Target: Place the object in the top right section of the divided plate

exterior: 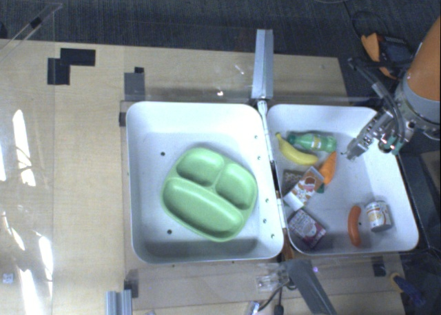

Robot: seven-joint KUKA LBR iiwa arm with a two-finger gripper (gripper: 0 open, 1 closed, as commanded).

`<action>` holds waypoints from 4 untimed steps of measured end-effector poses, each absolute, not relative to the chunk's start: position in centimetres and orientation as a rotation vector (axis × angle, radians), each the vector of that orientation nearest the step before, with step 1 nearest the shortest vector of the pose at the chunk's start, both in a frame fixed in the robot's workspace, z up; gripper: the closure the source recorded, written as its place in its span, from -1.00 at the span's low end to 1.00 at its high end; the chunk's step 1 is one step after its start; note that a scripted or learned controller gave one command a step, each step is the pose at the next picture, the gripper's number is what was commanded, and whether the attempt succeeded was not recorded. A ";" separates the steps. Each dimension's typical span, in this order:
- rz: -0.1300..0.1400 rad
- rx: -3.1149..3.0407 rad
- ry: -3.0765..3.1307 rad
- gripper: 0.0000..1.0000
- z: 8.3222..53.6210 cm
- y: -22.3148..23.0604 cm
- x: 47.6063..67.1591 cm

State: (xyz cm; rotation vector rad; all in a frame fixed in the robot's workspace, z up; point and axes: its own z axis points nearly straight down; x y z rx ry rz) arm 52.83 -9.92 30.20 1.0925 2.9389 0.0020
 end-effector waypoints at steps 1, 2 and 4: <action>0.002 1.093 2.938 -1.00 30.2 -9.9 52.8; 0.000 0.831 3.018 -1.00 39.6 -16.3 53.9; 0.000 0.831 3.019 -1.00 39.6 -16.3 53.9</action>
